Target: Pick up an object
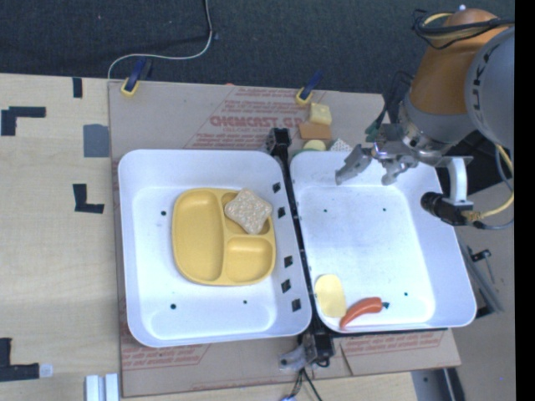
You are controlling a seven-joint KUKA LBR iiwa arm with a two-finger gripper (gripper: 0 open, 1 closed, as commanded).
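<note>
Left bin (134, 224): a yellow divided plate (201, 241), with a tan, speckled cracker-like square (247, 210) resting at its upper right corner, tilted over the divider.

Right bin (435, 249): a red-orange chili (361, 311) near the front wall, and a pale yellow oval piece (329, 294) just to its left, the two touching or nearly so. The rest of the floor is bare white.

Behind the bins, on the cardboard sheet (167, 115): a yellow block (320, 113), a brown block (314, 130) and a small pale green round thing (313, 146), clustered near the back rim of the right bin. Two clamps (131, 84) pin the sheet at its rear edge.

Chili: long axis runs roughly left to right, right end raised slightly toward the rear; gently curved.

Hand (369, 167): at the back rim of the right bin, its two grey fingers spread apart with nothing between them. The chili lies well apart from it, at the opposite, front end of the same bin, with bare floor between.
</note>
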